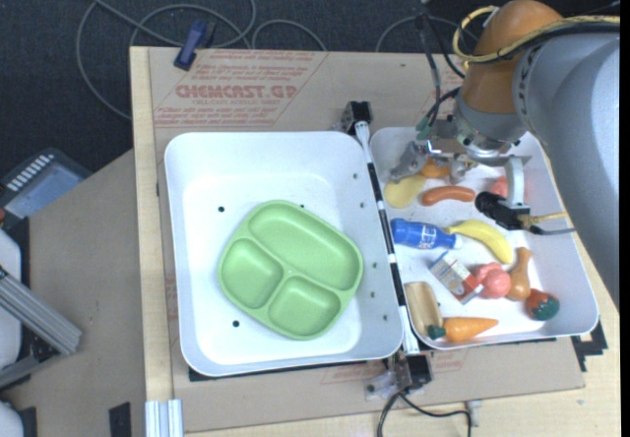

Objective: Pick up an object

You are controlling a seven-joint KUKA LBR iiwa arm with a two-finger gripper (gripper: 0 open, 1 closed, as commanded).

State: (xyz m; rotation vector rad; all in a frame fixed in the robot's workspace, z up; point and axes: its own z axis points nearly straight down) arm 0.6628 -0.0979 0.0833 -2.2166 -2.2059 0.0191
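My gripper [431,161] hangs low over the far end of the right bin [581,312], with its fingers apart. A small orange piece [434,170] shows in the gap between them; I cannot tell whether they touch it. Just in front lie a pale yellow lump [402,193] and a red-orange sausage [448,195]. Further forward are a blue bottle [422,234], a yellow banana [488,238], a pink-red toy [489,280] and a carrot [469,328].
The left bin [197,164] holds a green divided plate [289,270]. A tan cylinder [423,305], an orange piece [520,274] and a red and green toy [540,305] crowd the right bin's near end. The grey arm covers its far right corner.
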